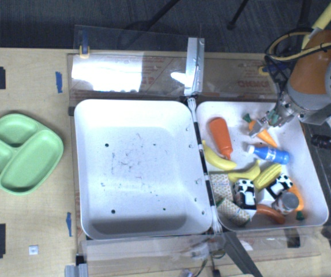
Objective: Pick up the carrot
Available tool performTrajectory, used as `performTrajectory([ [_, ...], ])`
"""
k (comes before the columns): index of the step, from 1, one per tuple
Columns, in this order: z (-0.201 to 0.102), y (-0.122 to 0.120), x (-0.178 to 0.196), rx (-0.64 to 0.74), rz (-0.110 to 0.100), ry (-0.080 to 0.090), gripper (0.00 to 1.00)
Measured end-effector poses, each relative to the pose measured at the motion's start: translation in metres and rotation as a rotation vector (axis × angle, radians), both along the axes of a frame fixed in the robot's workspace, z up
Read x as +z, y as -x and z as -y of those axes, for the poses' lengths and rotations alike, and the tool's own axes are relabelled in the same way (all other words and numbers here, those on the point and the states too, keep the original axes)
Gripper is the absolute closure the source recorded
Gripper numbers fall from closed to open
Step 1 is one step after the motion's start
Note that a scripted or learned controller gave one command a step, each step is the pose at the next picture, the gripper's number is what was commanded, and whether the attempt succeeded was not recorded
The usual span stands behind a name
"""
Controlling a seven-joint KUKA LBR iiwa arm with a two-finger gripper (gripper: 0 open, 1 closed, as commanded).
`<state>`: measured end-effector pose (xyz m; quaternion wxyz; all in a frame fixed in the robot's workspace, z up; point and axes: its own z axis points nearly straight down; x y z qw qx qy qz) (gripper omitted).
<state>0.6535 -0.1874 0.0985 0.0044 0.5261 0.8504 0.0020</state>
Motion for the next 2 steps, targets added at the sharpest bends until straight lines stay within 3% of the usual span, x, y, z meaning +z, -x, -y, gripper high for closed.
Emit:
performTrajectory([
  [1, -0.033, -0.009, 0.104, -0.111, -0.005, -0.001, 1.00],
  [2, -0.084, 0.025, 0.161, -0.019, -0.008, -0.001, 1.00],
])
